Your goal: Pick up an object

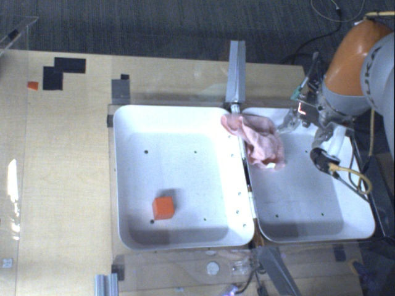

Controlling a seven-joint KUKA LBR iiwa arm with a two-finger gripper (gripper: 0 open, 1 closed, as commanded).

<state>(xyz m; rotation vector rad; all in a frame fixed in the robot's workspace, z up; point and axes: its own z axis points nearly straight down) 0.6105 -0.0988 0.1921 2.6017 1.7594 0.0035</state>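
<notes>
A crumpled pink cloth (260, 140) lies over the divider between the two bins, most of it in the upper left corner of the right bin (321, 217). A small orange cube (163, 208) rests on the floor of the left bin (185, 165), near its front left. My gripper (289, 123) hangs low over the back of the right bin, just to the right of the cloth and very close to its edge. The grey arm with its orange band (352, 60) comes in from the upper right.
A grey upright post (235, 73) stands behind the bins at the divider. Cables and a black fitting (324, 159) hang from the wrist over the right bin. Black patches (58, 71) and a small orange mark (33, 86) sit on the bench at far left.
</notes>
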